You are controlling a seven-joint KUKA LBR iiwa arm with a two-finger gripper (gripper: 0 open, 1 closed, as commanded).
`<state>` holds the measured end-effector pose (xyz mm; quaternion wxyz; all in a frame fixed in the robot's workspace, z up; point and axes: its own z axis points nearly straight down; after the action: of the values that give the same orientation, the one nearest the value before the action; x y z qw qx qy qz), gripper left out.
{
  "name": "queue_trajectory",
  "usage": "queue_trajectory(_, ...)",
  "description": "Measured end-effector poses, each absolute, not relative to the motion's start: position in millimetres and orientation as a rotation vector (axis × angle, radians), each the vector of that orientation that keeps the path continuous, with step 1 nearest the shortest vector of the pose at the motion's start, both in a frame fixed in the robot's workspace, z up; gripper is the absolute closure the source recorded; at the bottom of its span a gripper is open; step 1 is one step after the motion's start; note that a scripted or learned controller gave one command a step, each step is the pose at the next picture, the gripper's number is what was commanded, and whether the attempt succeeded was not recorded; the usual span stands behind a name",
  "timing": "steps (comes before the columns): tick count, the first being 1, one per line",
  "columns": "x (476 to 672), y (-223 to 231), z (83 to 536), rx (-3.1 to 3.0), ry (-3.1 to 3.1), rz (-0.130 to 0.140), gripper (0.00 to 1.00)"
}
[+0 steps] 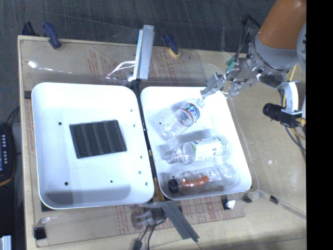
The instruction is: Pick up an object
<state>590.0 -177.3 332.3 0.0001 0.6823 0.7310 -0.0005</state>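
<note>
The gripper (210,89) hangs over the far right corner of the right bin (239,139), at the end of the grey arm (278,25) with its orange band, which comes in from the right side. I cannot tell how the gripper is set, because its metal end is small and unclear from this height. Its tip is just beside the cap end of a clear bottle with a blue label (180,120), which lies tilted in the far part of the right bin; if they touch, I cannot say. Nearer to me a clear bottle with a white and green label (196,150) lies almost across the bin. Closest to the near wall lies a bottle with a dark cap and reddish content (202,179). The three bottles are near each other but apart. The left bin (49,100) holds a dark ribbed rectangular block (98,138), flat near its middle. Blue clamps (51,34) sit at the far edge of the bench (265,160).
</note>
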Motion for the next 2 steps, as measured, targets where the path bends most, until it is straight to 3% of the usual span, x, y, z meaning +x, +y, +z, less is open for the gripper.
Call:
queue_trajectory(1,602.2,-196,231,2.063,2.374,-0.006,0.00)
queue_trajectory(2,621.5,-181,121,2.212,2.224,-0.002,0.00)
